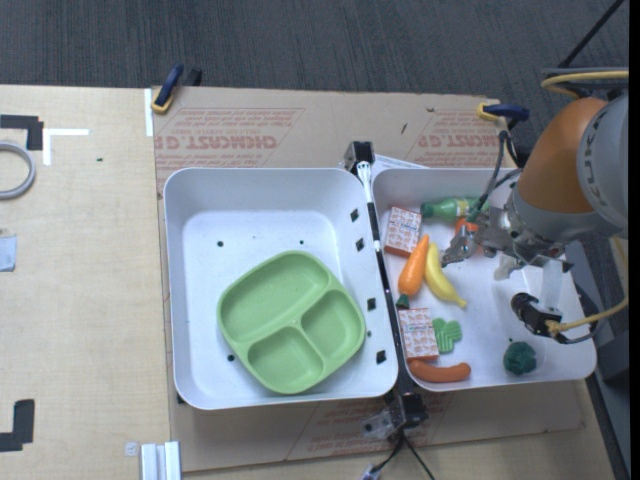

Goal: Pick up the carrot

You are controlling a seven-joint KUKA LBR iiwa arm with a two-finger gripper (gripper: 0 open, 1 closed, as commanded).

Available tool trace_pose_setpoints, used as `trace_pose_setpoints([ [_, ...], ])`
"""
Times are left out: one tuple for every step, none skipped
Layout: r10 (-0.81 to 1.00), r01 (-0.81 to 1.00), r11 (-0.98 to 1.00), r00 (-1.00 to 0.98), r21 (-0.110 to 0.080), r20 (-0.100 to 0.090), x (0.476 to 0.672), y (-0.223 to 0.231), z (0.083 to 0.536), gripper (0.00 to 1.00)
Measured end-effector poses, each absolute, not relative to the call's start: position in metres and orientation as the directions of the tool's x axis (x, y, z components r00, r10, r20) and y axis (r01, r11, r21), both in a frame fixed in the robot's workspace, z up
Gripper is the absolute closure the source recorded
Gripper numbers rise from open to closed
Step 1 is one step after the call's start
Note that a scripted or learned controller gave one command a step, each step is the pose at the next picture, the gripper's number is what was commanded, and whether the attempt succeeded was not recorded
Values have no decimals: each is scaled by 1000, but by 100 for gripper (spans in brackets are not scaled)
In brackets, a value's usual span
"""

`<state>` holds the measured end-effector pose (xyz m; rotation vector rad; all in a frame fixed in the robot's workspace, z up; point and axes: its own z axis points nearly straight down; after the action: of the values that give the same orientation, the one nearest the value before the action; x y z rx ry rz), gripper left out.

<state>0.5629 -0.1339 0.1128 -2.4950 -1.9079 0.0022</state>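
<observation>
1. Orange and tapered, the carrot (412,265) lies untouched on the floor of the right bin (560,368), close to that bin's left wall. It runs at a slant, its narrow end up toward a small patterned carton (403,230) and its thick end down toward a second carton (417,332).
2. A yellow banana (438,274) rests against the carrot's right side, touching or very nearly so.
3. Nothing of the task looks done yet, in my judgement: the carrot has not been lifted, and nothing sits between the fingers.
4. What is left is the whole pick: lining up over the carrot, going down, closing on it and raising it.
5. The pincer (462,244) hangs over the upper middle of the right bin, just right of the banana's top end and near the carrot's upper half, but not on it.
6. Its dark fingers point leftward and down toward the carrot and banana. They are small and crowded against other items, so I cannot tell whether they stand wide or narrow.
7. The arm (575,168) comes in from the right, its orange band above the grey wrist, bent over the bin's far right part.
8. The left bin (200,208) on the surface holds a green divided plate (290,320).
</observation>
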Motion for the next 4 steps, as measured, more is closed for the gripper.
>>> trace_pose_setpoints([
  [888,888,-459,459,-1,-1,591,-46,192,0],
  [921,921,-389,389,3,1,559,-92,111,0],
  [839,839,-544,544,-1,-1,526,-37,192,0],
  [875,875,-484,484,-1,-1,539,-13,192,0],
])
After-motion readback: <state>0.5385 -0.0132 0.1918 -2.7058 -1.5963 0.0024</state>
